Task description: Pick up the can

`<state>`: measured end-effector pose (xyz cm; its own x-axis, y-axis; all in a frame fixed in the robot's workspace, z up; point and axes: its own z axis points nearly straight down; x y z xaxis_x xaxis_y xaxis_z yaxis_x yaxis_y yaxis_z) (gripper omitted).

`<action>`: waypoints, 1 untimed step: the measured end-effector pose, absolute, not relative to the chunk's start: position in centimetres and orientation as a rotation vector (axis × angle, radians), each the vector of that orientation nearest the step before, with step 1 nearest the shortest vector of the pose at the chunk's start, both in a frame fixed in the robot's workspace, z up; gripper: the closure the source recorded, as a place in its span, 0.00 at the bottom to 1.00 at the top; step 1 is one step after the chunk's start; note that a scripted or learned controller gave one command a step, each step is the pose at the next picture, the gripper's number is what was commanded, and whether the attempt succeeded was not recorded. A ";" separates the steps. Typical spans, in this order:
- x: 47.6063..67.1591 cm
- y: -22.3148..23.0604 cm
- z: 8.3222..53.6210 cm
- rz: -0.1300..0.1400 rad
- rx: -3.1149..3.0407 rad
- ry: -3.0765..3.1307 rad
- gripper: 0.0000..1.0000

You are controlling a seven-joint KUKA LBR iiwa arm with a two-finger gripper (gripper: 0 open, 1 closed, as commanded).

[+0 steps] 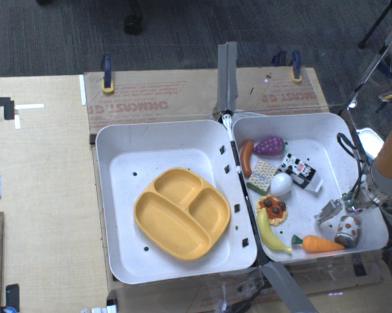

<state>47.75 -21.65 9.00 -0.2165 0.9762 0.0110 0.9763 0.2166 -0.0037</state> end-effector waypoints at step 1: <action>47.8 -21.7 9.0 -0.006 -1.959 -2.442 0.00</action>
